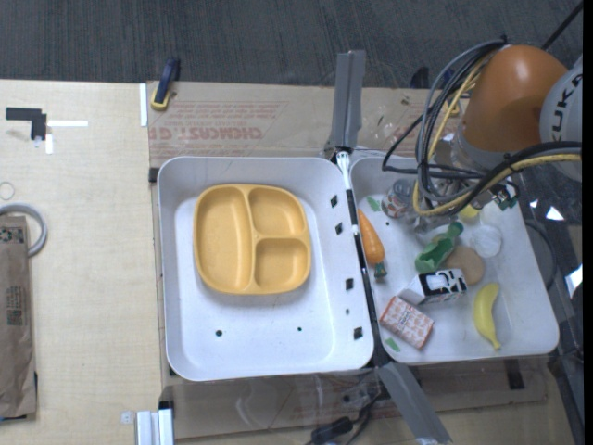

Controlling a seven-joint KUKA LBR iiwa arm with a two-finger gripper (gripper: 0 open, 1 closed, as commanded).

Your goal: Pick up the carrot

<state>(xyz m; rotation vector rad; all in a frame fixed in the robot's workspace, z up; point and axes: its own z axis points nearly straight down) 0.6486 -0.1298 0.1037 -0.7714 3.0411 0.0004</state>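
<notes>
Pale wooden worktop (74, 248) with a sheet of cardboard (241, 119) at the back, bearing two shallow white bins side by side. Over the far end of the right bin (547, 332), the gripper (434, 195), buried under a tangle of black and yellow cables (435, 146); impossible to tell how it is set, or whether anything is in it. Above that, the orange band (514, 91) of the arm, reaching in from the right.

Toward the near left of the gripper, close by, the carrot (371, 237): lying flat on the right bin's floor, hard against the left wall next to the divider (350, 109). Long axis running roughly far to near along that wall, slightly slanted, leafy end at the far tip.

Little room on the wall side; open floor on the carrot's right. Farther right, just apart, a green object (437, 248) and a small black-and-white carton (443, 284); nearer the front, a red-and-white packet (406, 321) and a banana (486, 315). In the left bin (171, 276), a yellow divided plate (252, 239), well clear.

Likely demand of the next move: a descent with the closing direction across the carrot, tight to the wall.
</notes>
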